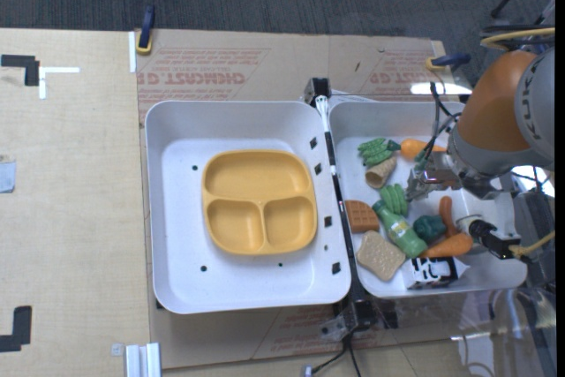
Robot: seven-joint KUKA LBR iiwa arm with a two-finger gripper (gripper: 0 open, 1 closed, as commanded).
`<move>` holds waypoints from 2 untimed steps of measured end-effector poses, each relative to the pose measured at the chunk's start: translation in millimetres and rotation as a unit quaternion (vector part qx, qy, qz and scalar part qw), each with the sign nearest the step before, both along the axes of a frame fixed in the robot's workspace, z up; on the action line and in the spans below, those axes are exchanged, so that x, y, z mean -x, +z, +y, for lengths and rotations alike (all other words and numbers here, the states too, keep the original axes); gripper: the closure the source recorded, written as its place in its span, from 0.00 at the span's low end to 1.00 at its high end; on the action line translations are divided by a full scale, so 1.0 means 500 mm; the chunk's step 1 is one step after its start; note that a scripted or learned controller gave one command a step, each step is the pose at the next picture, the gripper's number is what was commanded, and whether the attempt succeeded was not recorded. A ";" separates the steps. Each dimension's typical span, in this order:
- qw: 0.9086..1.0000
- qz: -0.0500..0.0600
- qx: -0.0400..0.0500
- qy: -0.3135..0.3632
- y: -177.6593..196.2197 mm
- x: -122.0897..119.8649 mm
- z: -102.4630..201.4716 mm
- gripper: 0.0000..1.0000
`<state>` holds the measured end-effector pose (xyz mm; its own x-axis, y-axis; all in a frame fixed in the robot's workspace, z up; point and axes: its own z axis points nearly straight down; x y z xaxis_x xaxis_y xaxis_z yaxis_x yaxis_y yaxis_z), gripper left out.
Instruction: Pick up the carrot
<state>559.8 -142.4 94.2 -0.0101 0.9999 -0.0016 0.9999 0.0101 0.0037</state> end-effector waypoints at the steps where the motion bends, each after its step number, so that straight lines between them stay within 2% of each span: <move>1: 1.000 0.002 0.000 0.000 -0.004 0.002 0.000 0.00; 2: 1.000 0.002 0.000 -0.021 -0.004 -0.183 -0.100 0.00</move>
